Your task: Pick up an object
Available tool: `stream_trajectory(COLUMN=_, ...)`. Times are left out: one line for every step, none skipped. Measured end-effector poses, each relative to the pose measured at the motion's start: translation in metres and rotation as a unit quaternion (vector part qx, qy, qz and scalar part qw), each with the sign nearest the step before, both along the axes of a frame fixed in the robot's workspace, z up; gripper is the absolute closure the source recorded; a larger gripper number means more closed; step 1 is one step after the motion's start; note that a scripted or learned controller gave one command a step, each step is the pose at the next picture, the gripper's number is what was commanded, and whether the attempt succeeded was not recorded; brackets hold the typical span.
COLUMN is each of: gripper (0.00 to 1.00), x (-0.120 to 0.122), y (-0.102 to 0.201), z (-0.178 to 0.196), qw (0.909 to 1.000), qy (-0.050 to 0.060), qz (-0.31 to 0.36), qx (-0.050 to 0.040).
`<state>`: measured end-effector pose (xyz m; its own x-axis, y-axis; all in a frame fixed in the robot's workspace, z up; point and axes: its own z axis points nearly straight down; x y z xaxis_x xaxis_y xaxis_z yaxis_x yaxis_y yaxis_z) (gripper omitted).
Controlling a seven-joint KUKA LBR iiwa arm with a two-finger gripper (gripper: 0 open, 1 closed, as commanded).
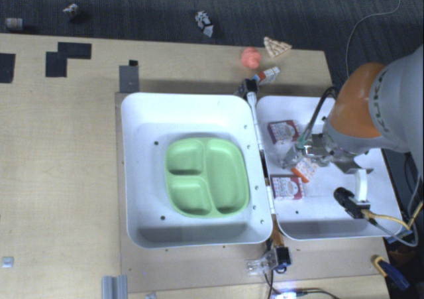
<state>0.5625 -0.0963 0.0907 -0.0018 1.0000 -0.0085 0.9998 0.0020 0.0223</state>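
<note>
I'm seeing a pale green divided tray (204, 176) in the white left bin (132, 158), two dark red packets (283, 131) in the right bin (381, 191), a tan desk (59, 178).

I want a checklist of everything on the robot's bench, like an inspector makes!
Surface: wooden bench, two white bins side by side.
Job's things: two small packets and an orange-white item in the right bin.
Clutter: green divided tray in the left bin; pink ball on the bench.
Grippers: gripper low in the right bin.
Cables: black cable above the arm.
Surroundings: dark carpet, scattered bits.
</note>
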Motion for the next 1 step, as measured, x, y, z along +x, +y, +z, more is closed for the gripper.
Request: stream_trajectory(gripper=1.0, x=0.0027, y=0.0016, z=0.0129, qw=1.0, qy=-0.003, qz=0.001, qx=0.0018)
